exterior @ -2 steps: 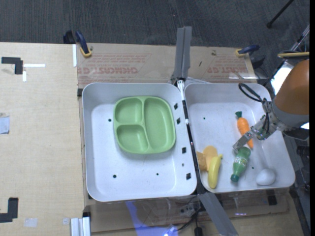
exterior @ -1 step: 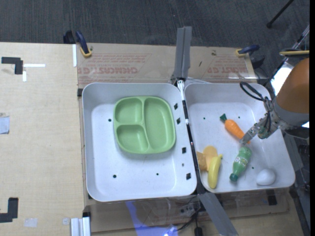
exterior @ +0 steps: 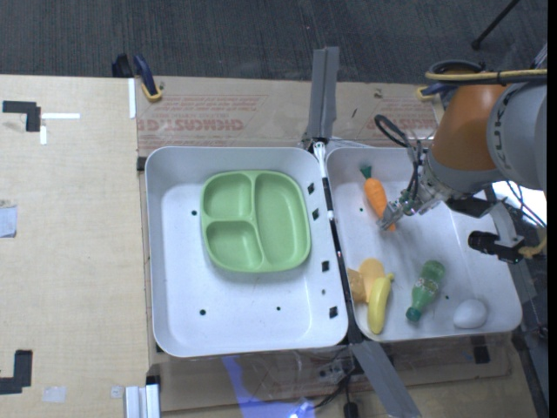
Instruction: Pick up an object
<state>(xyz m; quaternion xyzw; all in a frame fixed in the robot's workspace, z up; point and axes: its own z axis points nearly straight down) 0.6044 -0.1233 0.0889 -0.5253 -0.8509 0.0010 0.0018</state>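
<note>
The arm (exterior: 487,129) runs off the right edge of the frame, its upper links out of sight. At centre right, the gripper (exterior: 393,214) is small and blurred against the lower end of the carrot (exterior: 376,197); whether it touches the carrot cannot be told. The right bin (exterior: 452,233) has its far right corner covered by the arm's orange band. At lower centre, a pale orange object (exterior: 364,279) lies partly under the banana (exterior: 379,303), its kind unclear. The white lump (exterior: 470,313) at lower right is too indistinct to name.
</note>
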